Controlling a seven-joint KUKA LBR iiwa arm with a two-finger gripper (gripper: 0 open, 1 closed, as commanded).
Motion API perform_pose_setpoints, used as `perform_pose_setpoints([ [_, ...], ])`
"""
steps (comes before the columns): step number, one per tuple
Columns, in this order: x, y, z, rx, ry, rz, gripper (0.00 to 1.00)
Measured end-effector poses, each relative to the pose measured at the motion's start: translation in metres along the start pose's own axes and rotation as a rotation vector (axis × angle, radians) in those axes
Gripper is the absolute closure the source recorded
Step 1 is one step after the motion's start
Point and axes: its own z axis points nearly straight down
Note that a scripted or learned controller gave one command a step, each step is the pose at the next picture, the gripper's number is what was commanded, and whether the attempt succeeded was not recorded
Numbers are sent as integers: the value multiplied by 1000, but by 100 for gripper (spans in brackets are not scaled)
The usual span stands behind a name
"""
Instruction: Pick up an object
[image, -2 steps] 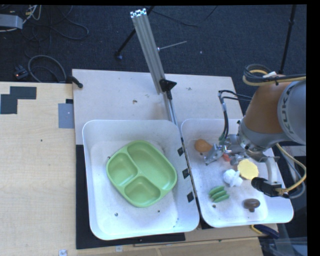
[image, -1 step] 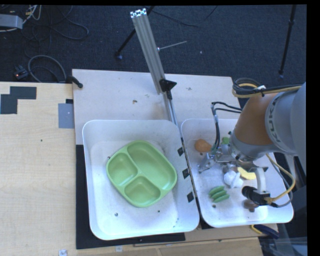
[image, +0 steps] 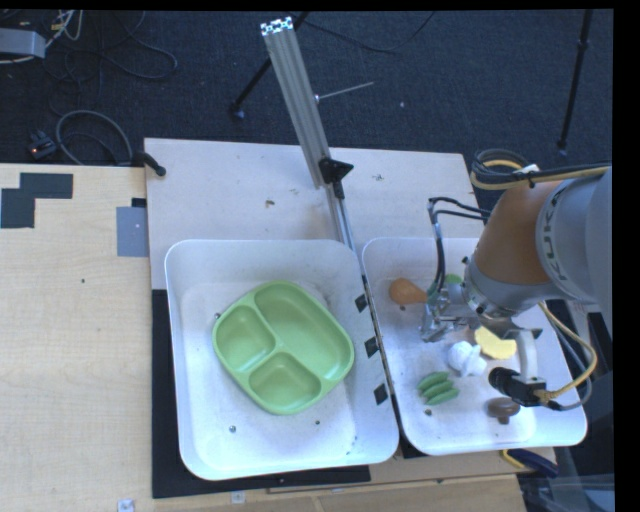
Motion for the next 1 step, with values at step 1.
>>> perform_pose_setpoints([
  [1,3,3,-63,-8,-1,-9,100],
])
